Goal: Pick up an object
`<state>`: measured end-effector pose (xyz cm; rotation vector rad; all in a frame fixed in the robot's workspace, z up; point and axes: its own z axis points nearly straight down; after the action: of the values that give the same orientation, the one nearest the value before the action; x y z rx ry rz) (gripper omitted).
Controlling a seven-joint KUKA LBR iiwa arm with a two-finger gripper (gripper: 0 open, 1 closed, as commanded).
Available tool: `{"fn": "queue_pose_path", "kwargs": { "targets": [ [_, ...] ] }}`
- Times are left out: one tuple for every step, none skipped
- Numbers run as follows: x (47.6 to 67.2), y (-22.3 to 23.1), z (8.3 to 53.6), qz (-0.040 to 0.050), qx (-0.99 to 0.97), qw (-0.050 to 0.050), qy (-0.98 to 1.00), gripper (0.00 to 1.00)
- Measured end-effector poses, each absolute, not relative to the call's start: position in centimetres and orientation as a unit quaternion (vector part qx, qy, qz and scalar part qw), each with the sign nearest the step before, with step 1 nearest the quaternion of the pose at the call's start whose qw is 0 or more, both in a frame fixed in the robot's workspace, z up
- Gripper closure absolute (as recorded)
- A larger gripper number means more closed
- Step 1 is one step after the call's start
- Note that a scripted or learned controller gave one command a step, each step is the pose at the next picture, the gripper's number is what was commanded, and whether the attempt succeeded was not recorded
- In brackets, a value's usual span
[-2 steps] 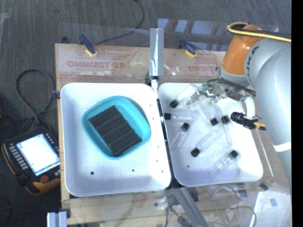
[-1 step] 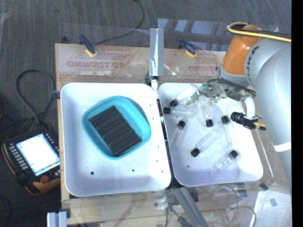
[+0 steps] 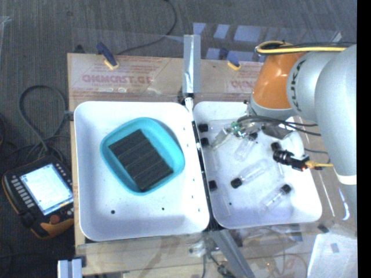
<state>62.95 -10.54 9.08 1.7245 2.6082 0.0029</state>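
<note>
Smooth grey arm (image 3: 336, 114), rounded orange band (image 3: 275, 86), yellow-edged cable loop on top, thin black cables below

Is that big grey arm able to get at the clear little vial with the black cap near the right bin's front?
Probably yes: the clear black-capped vial lies uncovered, apart from other vials, with the arm above that bin.

Blue clamps (image 3: 108, 54) on wooden board (image 3: 133, 77); handheld pendant (image 3: 39, 194) on floor left of bench.
</note>
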Motion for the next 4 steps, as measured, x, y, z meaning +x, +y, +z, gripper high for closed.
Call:
{"fn": "queue_pose_path", "kwargs": {
  "targets": [
    [63.07, -10.4, 10.14, 0.0039, 0.552, 0.008, 0.834, 1.0],
    [63.06, -10.41, 10.14, 0.0038, 0.552, 0.008, 0.834, 0.0],
    [63.08, -10.36, 11.04, 0.0049, 0.553, 0.008, 0.833, 1.0],
    [63.07, -10.38, 11.03, 0.0047, 0.553, 0.008, 0.833, 0.0]
  ]
}}
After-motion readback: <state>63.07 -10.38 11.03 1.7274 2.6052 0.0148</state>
